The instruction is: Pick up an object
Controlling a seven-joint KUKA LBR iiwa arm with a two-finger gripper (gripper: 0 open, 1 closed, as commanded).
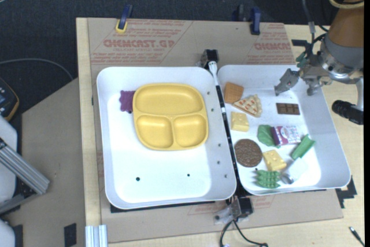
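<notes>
Two shallow white bins sit side by side on the bench: the left bin (115, 182) and the right bin (324, 176). Nearest the camera in the right bin lie a green leafy toy (267, 178), a yellow cheese wedge (274, 159), a green-handled utensil (301, 148) and a round brown cookie (248, 153). Behind these sit a green vegetable piece (266, 135) touching a purple packet (287, 135), then a pale yellow block (240, 121). Farther back lie a pizza slice (248, 105), a chocolate bar (287, 109) and a toast piece (233, 92). The left bin holds a yellow divided plate (170, 115) with a purple item (126, 100) at its left edge. The gripper (298, 83) hovers above the far right bin, fingers spread apart, nothing between them.
</notes>
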